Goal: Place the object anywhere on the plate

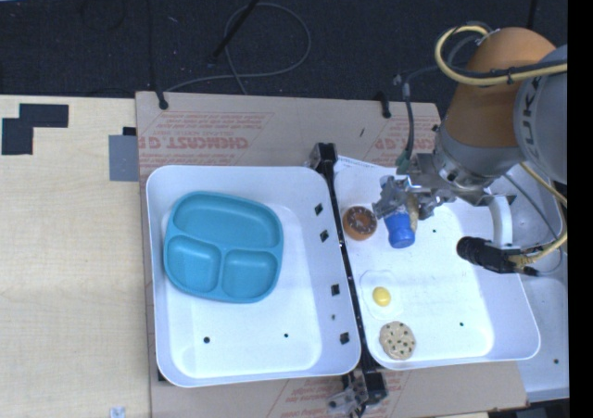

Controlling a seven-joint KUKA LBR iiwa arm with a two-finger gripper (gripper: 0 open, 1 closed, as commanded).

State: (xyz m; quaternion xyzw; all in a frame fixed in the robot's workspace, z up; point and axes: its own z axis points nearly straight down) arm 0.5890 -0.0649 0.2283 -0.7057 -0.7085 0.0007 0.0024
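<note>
A light blue plate [222,246] with three compartments lies in the left bin [241,351], towards its upper left. My gripper [401,207] hangs over the upper left part of the right bin [482,323]. It is shut on a small blue cylinder [400,231], whose top sits between the fingers while its lower end sticks out below. The plate is about two hundred pixels to the left of the cylinder, across the black divider [337,259].
In the right bin a brown doughnut [359,221] lies just left of the cylinder, and a yellow ball [381,296] and a speckled cookie [397,339] lie lower down. A black cable end [486,253] hangs right of the gripper.
</note>
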